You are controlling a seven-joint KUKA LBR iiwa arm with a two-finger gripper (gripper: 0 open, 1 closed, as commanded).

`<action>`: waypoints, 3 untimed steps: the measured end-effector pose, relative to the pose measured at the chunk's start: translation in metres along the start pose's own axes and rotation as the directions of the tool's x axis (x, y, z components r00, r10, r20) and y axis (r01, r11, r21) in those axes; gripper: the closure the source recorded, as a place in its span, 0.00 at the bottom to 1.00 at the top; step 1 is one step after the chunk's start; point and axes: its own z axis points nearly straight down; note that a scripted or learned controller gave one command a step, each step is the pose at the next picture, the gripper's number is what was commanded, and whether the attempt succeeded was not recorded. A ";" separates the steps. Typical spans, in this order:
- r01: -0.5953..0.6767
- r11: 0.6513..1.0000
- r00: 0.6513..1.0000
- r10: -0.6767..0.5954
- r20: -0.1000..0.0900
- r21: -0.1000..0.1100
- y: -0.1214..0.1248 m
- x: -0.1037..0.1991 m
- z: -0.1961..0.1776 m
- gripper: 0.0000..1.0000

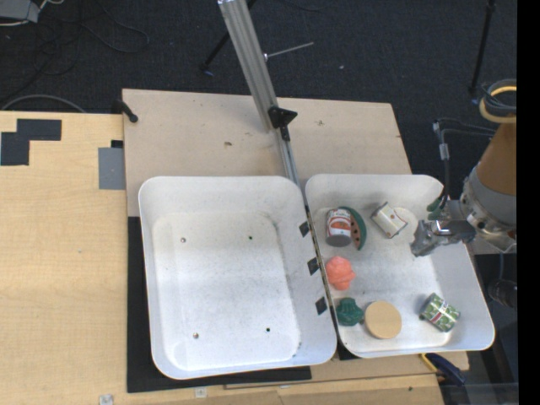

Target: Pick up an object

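The right bin (460,327) holds several small objects. A red-and-white can (339,224) lies against a dark green curved piece (360,229) near the divider. A white box (389,219) sits to its right. Below are an orange-pink ball (338,272), a dark green lump (348,313), a tan disc (383,320) and a green patterned can (440,311). My gripper (424,239) hangs over the bin's right side, just right of the white box, and nothing shows between its fingers.
The left bin (219,277) lies beside the right one, with black clips (313,266) along the shared rim. A slanted aluminium bar (253,66) rises from the back. The grey arm with its orange band (499,171) comes in over the right rim.
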 end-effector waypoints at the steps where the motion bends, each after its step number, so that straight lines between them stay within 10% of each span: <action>1: 0.002 1.000 1.000 -0.002 -0.003 0.005 0.004 0.051 0.013 1.00; 3: 0.004 1.000 1.000 -0.004 -0.002 0.003 0.024 0.160 -0.003 1.00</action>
